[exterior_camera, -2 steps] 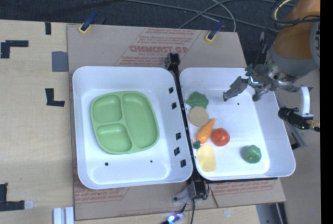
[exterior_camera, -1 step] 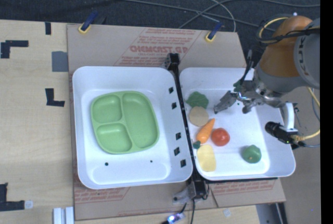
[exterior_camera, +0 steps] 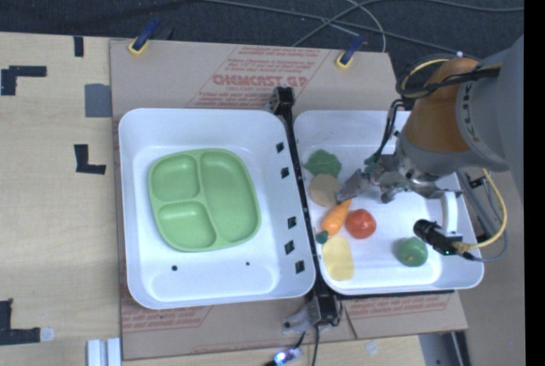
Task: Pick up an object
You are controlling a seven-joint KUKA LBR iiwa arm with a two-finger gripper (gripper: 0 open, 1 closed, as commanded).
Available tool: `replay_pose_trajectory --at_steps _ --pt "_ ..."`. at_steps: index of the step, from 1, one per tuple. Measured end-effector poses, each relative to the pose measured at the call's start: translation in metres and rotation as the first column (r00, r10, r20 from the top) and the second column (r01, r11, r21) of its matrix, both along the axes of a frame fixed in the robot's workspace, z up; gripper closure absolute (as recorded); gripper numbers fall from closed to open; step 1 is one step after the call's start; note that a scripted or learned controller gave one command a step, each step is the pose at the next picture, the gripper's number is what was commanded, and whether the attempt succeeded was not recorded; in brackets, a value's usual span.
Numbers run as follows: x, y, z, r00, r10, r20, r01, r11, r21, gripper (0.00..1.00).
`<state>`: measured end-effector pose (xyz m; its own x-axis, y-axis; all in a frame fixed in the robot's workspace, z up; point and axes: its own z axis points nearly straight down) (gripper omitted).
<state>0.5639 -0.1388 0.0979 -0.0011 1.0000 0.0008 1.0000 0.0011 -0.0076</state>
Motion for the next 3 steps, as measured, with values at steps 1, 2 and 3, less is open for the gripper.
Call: replay_pose_trajectory --at_steps 1,2,3 --pt "0.001 0.0 0.014 1.0 0.002 0.004 -0.002 1.0 0.0 1.0" --pt "-0.004 -0.002 0.074 1.0 0.0 0.01 0.0 1.0 -0.001 1.0" --pt "-0.009 -0.007 0.119 1.0 0.0 0.011 0.0 1.0 -0.002 1.0"
